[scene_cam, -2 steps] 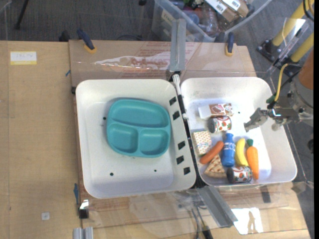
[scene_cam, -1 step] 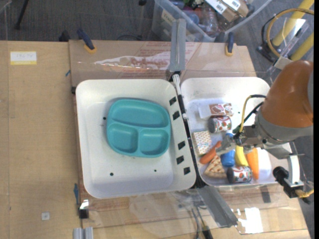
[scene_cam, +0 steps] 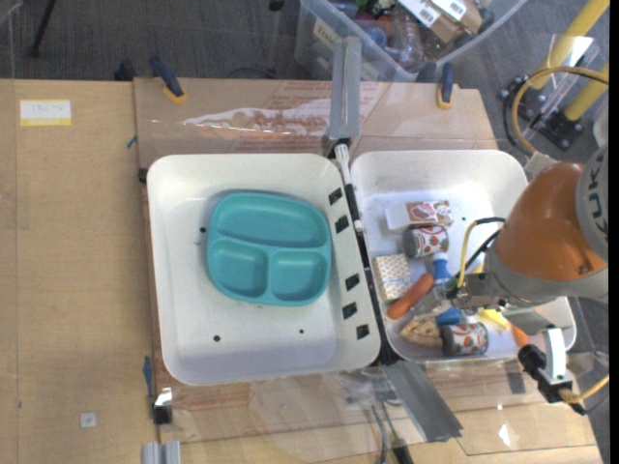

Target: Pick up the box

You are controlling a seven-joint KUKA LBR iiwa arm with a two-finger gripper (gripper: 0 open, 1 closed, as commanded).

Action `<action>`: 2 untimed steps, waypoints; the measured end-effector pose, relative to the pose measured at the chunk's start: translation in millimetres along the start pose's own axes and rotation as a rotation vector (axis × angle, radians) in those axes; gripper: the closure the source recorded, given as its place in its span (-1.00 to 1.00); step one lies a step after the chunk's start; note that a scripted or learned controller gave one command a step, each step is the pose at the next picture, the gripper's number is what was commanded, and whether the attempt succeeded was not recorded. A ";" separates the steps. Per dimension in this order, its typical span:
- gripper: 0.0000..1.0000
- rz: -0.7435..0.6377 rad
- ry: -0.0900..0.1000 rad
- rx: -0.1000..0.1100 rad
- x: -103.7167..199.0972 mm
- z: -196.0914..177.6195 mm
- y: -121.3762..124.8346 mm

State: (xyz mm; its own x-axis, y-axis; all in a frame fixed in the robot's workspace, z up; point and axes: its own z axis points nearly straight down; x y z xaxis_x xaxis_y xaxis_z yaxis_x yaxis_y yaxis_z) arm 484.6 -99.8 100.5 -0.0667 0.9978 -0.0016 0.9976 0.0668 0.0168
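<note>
A small flat white box with red print [scene_cam: 428, 211] lies near the back of the right bin [scene_cam: 503, 167]. My gripper [scene_cam: 471, 298] hangs low over the front half of that bin, below the orange wrist band [scene_cam: 542, 230]. It sits among the clutter, nearer the front than the box and apart from it. The wrist and cables cover its tip.
Around the gripper lie a can [scene_cam: 427, 242], a patterned packet [scene_cam: 392, 276], a carrot [scene_cam: 411, 296], a blue piece [scene_cam: 443, 271], a second can [scene_cam: 464, 338] and a pizza slice [scene_cam: 421, 332]. The left bin [scene_cam: 184, 259] holds a teal divided tray [scene_cam: 268, 247].
</note>
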 end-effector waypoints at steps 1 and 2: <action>1.00 0.003 0.002 -0.002 -0.6 -12.0 0.6; 1.00 -0.012 0.000 0.014 -108.5 -190.1 13.6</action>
State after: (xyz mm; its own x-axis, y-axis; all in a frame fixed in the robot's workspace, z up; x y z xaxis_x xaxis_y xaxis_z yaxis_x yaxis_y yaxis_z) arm 502.1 -207.1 290.9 -0.0787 0.9969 -0.0018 0.9969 0.0787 0.0027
